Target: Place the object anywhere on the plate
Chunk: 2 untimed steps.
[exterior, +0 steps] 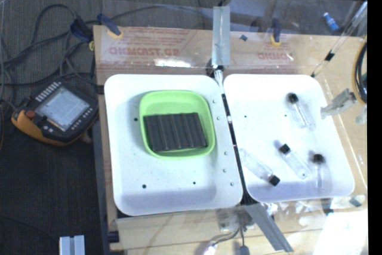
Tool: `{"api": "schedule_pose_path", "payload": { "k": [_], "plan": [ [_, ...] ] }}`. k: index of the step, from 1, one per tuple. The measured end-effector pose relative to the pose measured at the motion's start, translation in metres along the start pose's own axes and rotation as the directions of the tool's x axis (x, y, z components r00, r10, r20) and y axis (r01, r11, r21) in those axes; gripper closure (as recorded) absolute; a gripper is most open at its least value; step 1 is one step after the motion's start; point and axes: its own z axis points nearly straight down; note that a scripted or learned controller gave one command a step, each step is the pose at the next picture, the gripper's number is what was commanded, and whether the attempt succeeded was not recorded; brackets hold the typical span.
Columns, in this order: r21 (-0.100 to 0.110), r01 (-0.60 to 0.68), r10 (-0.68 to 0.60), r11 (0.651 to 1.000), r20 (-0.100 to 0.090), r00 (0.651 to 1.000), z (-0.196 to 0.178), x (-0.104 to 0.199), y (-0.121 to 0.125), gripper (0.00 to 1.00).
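Observation:
A green square plate (173, 97) lies in the left white bin (167, 188), toward its far half. A dark grey ribbed rectangular object (176, 132) lies flat on the plate and covers most of its near part. Several clear vials with black caps lie scattered in the right white bin (262, 95): one toward the back (298, 109), one in the middle (291, 158), one at the near left (259, 167). Another stands at the near right (319, 168).
A raised seam (230, 128) divides the two bins. A clear panel with metal brackets (221, 39) stands behind them. A small grey fixture (340, 103) sits by the right bin's right rim. A control pendant (57, 111) and cables lie on the floor at the left.

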Motion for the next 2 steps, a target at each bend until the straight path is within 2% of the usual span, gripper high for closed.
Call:
{"api": "schedule_pose_path", "payload": {
  "k": [2],
  "plan": [
    [0.0,0.0,0.0,1.0,0.0,1.0,0.0,0.0,0.0,0.0]
  ]
}}
